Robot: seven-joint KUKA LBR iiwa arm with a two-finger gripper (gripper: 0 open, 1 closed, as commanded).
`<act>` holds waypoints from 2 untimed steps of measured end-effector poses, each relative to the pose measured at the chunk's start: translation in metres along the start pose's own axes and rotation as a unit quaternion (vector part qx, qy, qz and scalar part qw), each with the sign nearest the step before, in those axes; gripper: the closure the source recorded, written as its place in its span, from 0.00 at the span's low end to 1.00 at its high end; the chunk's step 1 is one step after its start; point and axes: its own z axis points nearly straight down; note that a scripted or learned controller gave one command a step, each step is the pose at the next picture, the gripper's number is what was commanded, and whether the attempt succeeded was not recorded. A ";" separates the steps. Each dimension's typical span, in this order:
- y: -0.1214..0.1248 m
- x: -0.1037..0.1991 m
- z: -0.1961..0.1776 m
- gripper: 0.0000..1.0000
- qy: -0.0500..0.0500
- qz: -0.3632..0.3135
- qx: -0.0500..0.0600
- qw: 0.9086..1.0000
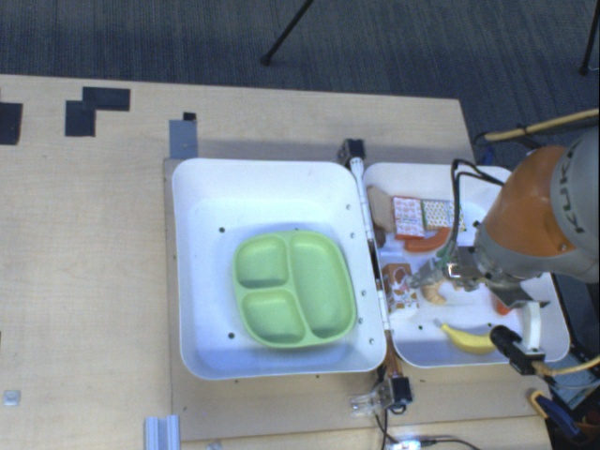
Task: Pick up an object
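**Gripper low in right bin, jaw state unclear**

Gripper (441,272) sits among clutter in right bin (553,345); can't tell whether it's open or closed. Banana (466,337) lies just beside it, near the front wall. Green divided tray (292,289) in left bin (202,251).

Green divided plate (294,289): smooth, semi-gloss plastic. White bins (202,251): glossy plastic w/ sheen. Bench (84,279) around bins: matt pale wood. Banana (467,337) right of plate: smooth skin.
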 end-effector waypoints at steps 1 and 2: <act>0.000 0.001 -0.009 1.00 0.001 -0.002 0.002 1.000; 0.000 0.001 -0.009 0.00 0.001 -0.001 0.002 1.000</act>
